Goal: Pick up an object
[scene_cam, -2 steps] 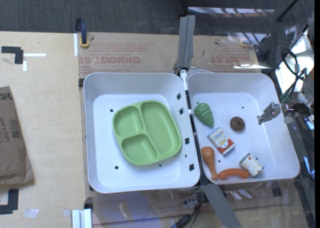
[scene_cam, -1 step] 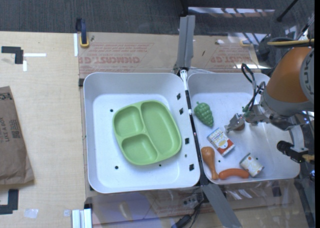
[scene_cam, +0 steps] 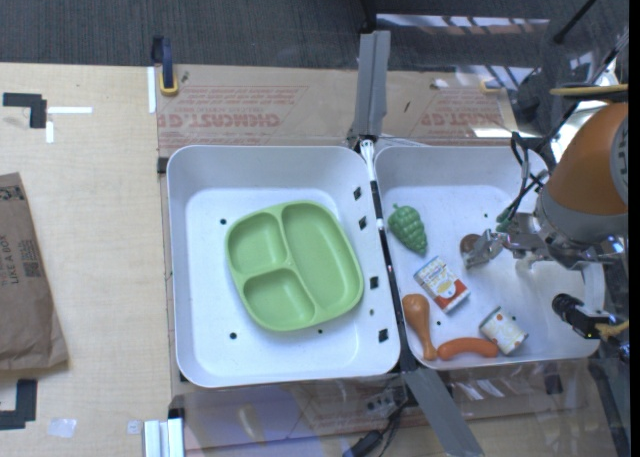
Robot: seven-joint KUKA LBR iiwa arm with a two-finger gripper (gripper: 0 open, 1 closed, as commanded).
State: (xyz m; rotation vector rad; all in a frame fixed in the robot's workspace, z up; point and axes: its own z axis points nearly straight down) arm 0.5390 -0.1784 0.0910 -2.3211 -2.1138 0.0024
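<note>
My gripper (scene_cam: pixel 478 249) hangs over the middle of the right bin (scene_cam: pixel 450 173), reaching in from the right below the orange-banded wrist (scene_cam: pixel 597 160). Nothing shows in its grasp. Just left of it and lower lies a small red and white carton (scene_cam: pixel 441 283). A green bumpy toy fruit (scene_cam: pixel 408 227) rests near the bin's left wall. By the front wall lie a tan drumstick (scene_cam: pixel 419 322), an orange sausage (scene_cam: pixel 466 348) and a small white can (scene_cam: pixel 502 331).
The left bin (scene_cam: pixel 200 245) holds a green divided plate (scene_cam: pixel 293 265). A grey divider post (scene_cam: pixel 372 85) rises between the bins at the back. A brown paper bag (scene_cam: pixel 25 275) lies on the bench at far left.
</note>
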